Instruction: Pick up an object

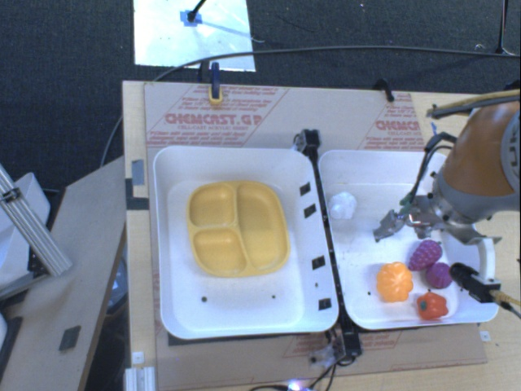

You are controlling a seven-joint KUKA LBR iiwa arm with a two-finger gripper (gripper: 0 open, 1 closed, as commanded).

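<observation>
Purple bumpy plastic grapes (pixel 425 254) sit in my right white bin (pixel 358 308), just under my pincer (pixel 407 221), with a soft orange fruit (pixel 394 283) and a little red tomato (pixel 432 305) nearby. I hang low here so I can grab one. I cannot tell how my pincer stands. A yellow split plate (pixel 238 227) rests in the left white bin (pixel 175 316).

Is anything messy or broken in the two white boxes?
Nothing stands out. The yellow tray lies flat in the left bin. In the right bin, the orange, two purple toys and the red toy look whole.
</observation>
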